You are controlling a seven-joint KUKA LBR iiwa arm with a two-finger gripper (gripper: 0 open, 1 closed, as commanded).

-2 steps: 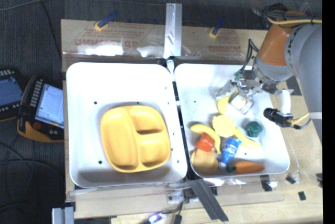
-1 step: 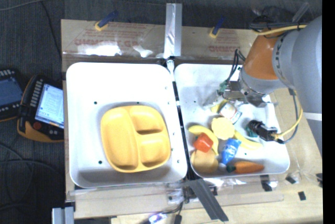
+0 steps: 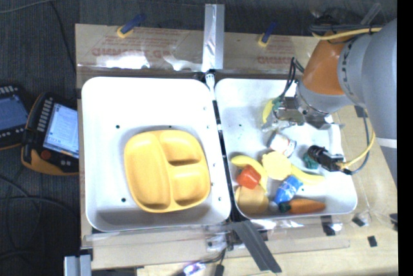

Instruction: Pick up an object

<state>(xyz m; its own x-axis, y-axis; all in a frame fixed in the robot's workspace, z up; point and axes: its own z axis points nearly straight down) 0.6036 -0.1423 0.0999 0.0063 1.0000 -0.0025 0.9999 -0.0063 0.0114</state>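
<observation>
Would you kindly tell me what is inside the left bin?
The left bin holds a yellow divided plate, whose three compartments look bare. Whatever part of the bin floor lies beneath the plate is covered.

The right white bin (image 3: 245, 97) lies open along its far edge; small mixed toys (image 3: 277, 184) crowd its near edge, the grey arm (image 3: 361, 75) overhanging its right side.
</observation>
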